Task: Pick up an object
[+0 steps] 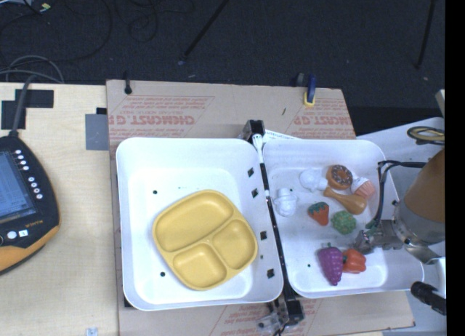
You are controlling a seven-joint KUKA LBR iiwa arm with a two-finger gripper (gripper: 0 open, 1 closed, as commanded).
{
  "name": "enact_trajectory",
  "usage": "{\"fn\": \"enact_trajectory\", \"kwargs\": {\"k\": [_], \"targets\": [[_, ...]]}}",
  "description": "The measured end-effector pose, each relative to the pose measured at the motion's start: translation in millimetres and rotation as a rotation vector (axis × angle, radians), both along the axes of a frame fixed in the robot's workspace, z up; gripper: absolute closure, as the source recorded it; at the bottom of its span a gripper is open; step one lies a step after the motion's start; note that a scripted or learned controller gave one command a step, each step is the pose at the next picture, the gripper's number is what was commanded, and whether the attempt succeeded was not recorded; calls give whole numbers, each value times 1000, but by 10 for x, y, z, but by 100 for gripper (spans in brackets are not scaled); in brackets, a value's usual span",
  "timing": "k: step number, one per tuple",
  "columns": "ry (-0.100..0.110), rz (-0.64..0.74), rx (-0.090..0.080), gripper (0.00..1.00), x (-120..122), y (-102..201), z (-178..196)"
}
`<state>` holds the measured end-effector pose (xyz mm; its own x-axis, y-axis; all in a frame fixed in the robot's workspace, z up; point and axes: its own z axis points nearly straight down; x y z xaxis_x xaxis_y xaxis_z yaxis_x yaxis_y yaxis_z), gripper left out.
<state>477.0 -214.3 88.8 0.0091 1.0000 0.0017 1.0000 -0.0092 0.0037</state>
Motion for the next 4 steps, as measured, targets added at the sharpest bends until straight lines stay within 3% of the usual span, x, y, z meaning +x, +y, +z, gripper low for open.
{"fn": "enact_trajectory", "kwargs": {"k": [4], "targets": [[0, -2, 0, 100, -1, -1, -1]]}}
